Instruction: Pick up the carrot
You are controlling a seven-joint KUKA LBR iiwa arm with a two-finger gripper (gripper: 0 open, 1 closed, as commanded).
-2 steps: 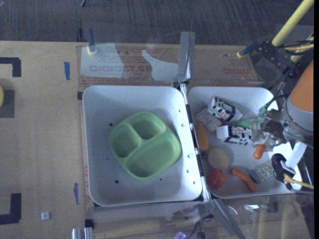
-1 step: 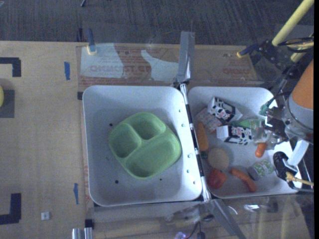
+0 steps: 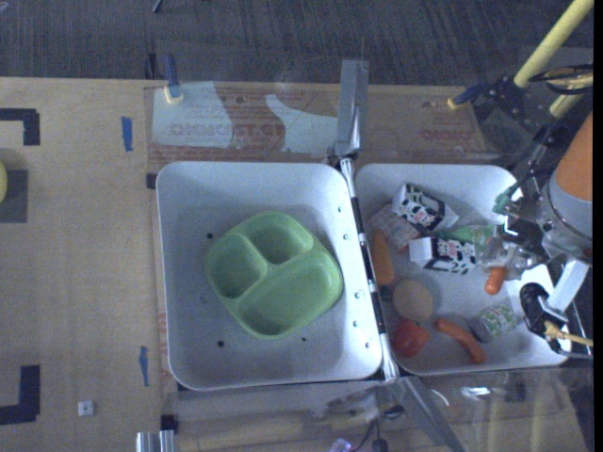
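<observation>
An orange carrot (image 3: 461, 338) lies near the front of the right bin (image 3: 443, 175), pointing towards the front right. A second long orange piece (image 3: 382, 257) lies along that bin's left wall. My gripper (image 3: 506, 255) hangs over the right side of the bin, above and to the right of the carrot. A small orange-red piece (image 3: 495, 280) sits just below the gripper; I cannot tell whether it touches it.
Two cow-print cartons (image 3: 422, 207) (image 3: 451, 253), a tan ball (image 3: 413, 299), a red piece (image 3: 410, 338) and a small greenish can (image 3: 497, 320) share the right bin. A green divided plate (image 3: 273, 273) lies in the left bin (image 3: 179, 252).
</observation>
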